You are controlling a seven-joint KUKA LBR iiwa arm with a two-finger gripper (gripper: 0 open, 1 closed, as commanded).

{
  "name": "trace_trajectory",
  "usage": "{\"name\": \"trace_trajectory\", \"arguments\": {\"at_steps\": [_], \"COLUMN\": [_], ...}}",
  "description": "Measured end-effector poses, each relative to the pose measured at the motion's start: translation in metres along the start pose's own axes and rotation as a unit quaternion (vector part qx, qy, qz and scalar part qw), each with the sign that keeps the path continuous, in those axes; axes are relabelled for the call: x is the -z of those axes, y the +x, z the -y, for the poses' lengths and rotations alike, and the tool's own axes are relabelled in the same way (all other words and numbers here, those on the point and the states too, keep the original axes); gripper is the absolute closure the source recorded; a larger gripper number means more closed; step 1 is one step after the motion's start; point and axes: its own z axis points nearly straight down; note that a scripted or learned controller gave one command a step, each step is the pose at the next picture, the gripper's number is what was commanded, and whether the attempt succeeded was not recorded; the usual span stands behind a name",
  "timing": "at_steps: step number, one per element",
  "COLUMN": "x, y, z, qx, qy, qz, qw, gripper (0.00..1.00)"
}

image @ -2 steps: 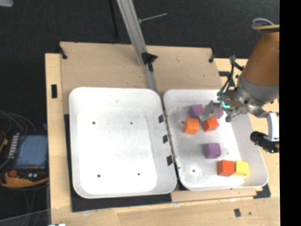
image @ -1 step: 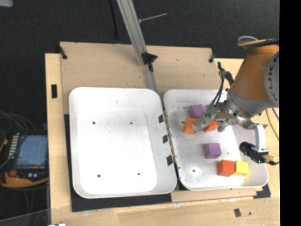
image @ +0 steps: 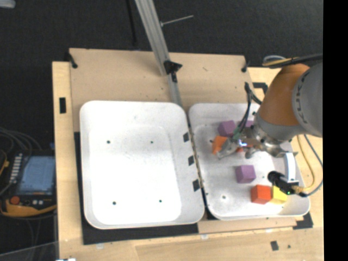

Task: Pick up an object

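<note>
Currently, status at this moment:

Landmark: right bin (image: 217, 211), the shallow white bin on the arm's side of the worktop (image: 152, 72); all places below are given relative to it.

Arm: reaches in over the far half of the right bin, orange band above the wrist.

Claw (image: 232, 145): low over the bin floor in its far half, toward the wall shared with the left bin (image: 130, 162). Claw state: cannot be told; the tips are blurred and partly hidden by the wrist.

Candidate object: orange block (image: 219, 143), far half of the right bin, just beside the claw on the shared-wall side. Contact with it cannot be confirmed.

Other objects in the right bin: purple block (image: 227, 128) near the far wall; second purple block (image: 244, 173) at mid-floor; red-orange block (image: 261, 194) and yellow block (image: 280, 196) side by side in the near corner, away from the shared wall.

Step in hand (judgement): approach or grasp attempt on the orange block; nothing is lifted yet.

Next move calls for (judgement): centring on the orange block, closing firmly, then a straight lift clear of the bin wall without nudging the purple block nearby.
</note>
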Motion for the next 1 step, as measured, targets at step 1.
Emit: {"name": "trace_trajectory", "arguments": {"at_steps": [1], "x": [-0.0313], "y": [-0.0018], "z": [-0.0009], "qx": [0.000], "qy": [-0.003], "qz": [0.001], "qw": [1.0000], "gripper": [0.00]}}
